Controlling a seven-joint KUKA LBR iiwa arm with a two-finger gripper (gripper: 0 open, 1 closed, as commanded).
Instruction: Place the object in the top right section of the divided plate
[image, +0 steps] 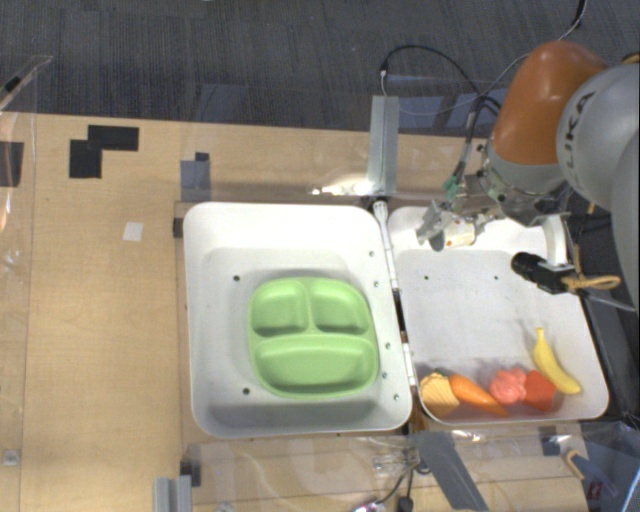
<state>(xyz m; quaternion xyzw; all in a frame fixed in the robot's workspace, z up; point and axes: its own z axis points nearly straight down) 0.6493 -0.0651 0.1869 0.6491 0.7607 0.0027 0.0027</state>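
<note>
1. The arm (560, 110) reaches in from the right over the right bin's (470, 300) far edge.
2. The left bin (210, 300) bears the green divided plate (312, 335), its long single section nearest the camera and two smaller sections behind.
3. The gripper (447, 222) hangs at the right bin's far left corner, clamped on a small pale object (460, 235); its long axis cannot be told.
4. A banana (553, 362), tomato (540, 390), pink piece (508, 384), carrot (475, 392) and yellowish piece (438, 392) lie along the near edge.
5. No writing is legible.
</note>
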